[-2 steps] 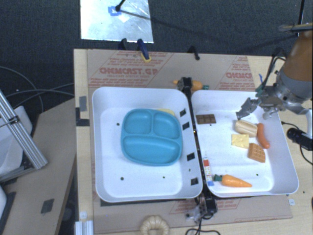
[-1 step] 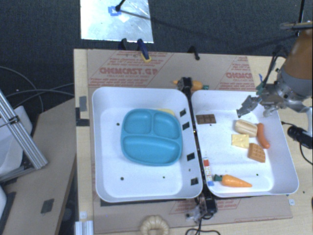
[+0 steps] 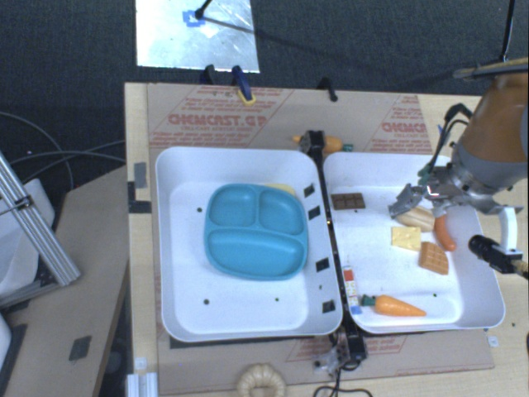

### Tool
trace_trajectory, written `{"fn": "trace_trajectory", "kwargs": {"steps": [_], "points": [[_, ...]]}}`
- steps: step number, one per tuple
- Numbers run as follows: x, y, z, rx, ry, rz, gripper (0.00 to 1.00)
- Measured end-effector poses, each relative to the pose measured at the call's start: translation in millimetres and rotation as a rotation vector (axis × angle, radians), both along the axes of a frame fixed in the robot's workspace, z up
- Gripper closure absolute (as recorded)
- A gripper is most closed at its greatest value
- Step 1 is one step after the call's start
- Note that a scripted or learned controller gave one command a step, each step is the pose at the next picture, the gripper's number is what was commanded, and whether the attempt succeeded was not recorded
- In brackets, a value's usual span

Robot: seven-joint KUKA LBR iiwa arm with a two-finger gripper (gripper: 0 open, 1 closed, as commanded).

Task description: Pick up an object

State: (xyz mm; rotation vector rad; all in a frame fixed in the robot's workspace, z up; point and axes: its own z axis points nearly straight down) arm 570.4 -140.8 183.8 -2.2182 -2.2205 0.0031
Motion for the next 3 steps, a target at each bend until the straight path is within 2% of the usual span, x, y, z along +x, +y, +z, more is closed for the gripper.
{"fn": "trace_trajectory", "kwargs": {"steps": [1,2,3], "points": [[8,-5,-55,0.0,0.0,0.0,0.0],[12,-7,-95,-0.008,-0.019,0.0,0.0],[15,-8,-81,-0.011,-0.029,0.0,1.0]]}}
